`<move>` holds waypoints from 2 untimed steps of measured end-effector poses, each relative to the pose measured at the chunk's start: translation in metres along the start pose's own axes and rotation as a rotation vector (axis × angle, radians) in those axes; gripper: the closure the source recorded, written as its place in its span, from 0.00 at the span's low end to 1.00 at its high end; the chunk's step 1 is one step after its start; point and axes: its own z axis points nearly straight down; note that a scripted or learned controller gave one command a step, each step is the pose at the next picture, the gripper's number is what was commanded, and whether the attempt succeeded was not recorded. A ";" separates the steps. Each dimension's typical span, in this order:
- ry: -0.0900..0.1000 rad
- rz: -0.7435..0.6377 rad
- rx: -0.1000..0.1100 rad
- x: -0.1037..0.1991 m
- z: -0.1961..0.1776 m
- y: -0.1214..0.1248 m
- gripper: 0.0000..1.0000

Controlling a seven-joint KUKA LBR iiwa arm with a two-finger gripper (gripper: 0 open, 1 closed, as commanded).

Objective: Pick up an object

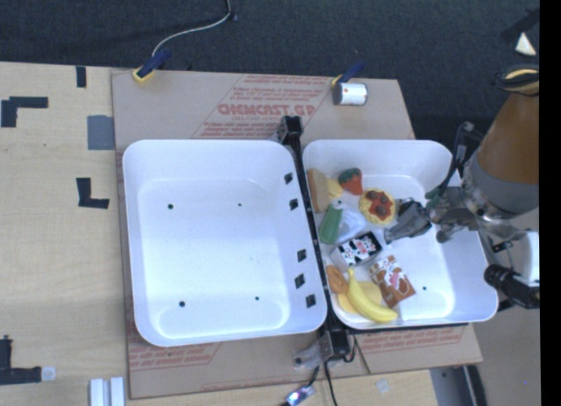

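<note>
Yellow and smooth, the banana lies near the front edge of the right bin, and it is 1 of the toys I can pick. It looks like light plastic, stiff and a bit slippery, so I think the best place to grab it is across its fat middle, where the curve is widest. Just beside it sits a small brown packet, which looks flat and thin and may slide away if it gets pushed. A black and white toy sits a little further back, close to a green bottle. A round toy with red and yellow on it lies near the back, beside a red and green piece. All of these look light and hard, not easy to break. The left bin has no toys in it. My claw hangs over the middle of the right bin, just beside the round toy and above the brown packet. It is dark and small from up here, so I cannot tell how it is set. I see no toy in it.
</note>
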 end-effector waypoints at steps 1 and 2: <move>-0.001 -0.001 -0.020 -0.007 0.129 0.014 0.00; -0.004 -0.005 -0.022 -0.019 0.146 0.088 0.00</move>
